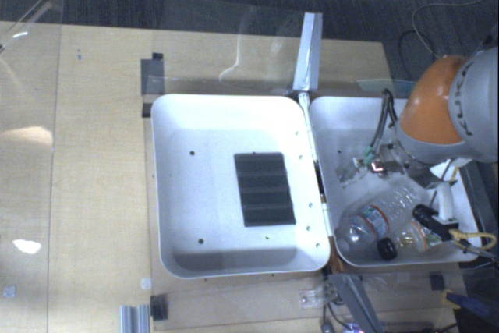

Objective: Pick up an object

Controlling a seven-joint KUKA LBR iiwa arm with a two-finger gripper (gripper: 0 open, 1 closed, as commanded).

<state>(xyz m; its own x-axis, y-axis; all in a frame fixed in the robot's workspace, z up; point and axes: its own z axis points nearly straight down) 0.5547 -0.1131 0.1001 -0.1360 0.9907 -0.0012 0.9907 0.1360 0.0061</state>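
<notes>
The gripper (373,164) hangs low over the right bin (331,129); its grip state cannot be told. A clear plastic bottle (382,218) lies just below it, its label unreadable. A black ribbed pad (264,189) lies in the left bin (179,168).

You have two bins (168,168) of smooth white plastic with a soft sheen, on a matt, pale wood-look counter (93,168). The ribbed black pad (265,189) looks matt, perhaps rubber. The clear bottle (382,218) is glossy, crinkled plastic; its cap (387,249) is dull black.
</notes>
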